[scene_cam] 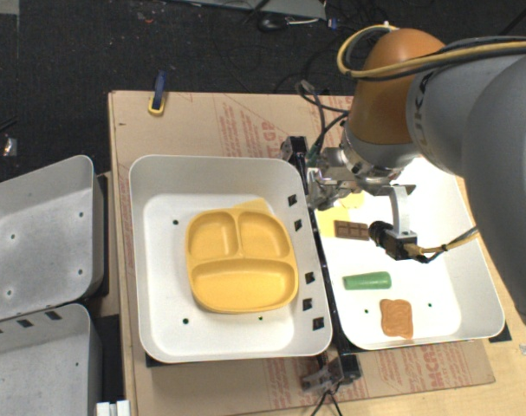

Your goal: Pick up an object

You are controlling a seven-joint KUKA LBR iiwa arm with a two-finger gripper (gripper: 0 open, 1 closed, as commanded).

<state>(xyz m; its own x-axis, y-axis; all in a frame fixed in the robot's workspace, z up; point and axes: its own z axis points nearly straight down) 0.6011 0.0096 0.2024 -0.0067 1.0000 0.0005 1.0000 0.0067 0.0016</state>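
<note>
My gripper (330, 191) hangs over the far left corner of the right bin (470, 310), under the orange wrist band. A pale yellow item (354, 201) peeks out just beneath it, mostly hidden. In front of it lie a brown chocolate bar (350, 230), a green cylinder (367, 280) and an orange-brown flat piece (397, 317). None of these is lifted.
The left bin (159, 319) holds a yellow divided plate (242, 261). A ridge with black clips (311, 277) separates the two bins. A black cable fitting (396, 237) dangles from the arm over the right bin. Grey lids (37, 232) lie at the far left.
</note>
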